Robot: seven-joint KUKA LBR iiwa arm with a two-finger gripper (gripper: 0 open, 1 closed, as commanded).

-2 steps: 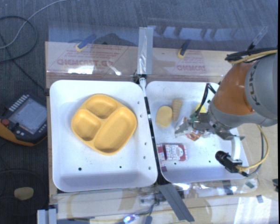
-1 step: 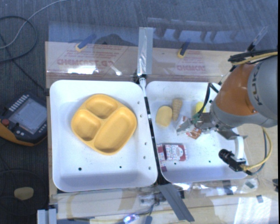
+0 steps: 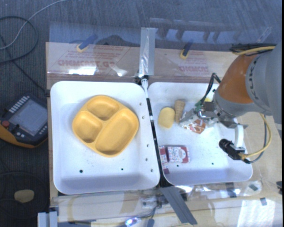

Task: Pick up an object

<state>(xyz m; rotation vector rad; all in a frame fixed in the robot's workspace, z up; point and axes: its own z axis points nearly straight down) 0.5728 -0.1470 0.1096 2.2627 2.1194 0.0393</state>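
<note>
I see the arm [image 3: 255,82] reaching in over the right bin [image 3: 203,171], its gripper [image 3: 202,111] low near that bin's middle, right at a crumpled red-and-white wrapper [image 3: 195,125]. I cannot tell whether it grips anything. Just left of it, an upright ice-cream cone [image 3: 179,109] stands beside a yellow lemon-like piece [image 3: 166,117] near the bin's left wall. A red packet [image 3: 174,154] lies flat toward the front left corner. The left bin [image 3: 66,174] carries a yellow divided plate [image 3: 105,124] at its centre.
</note>
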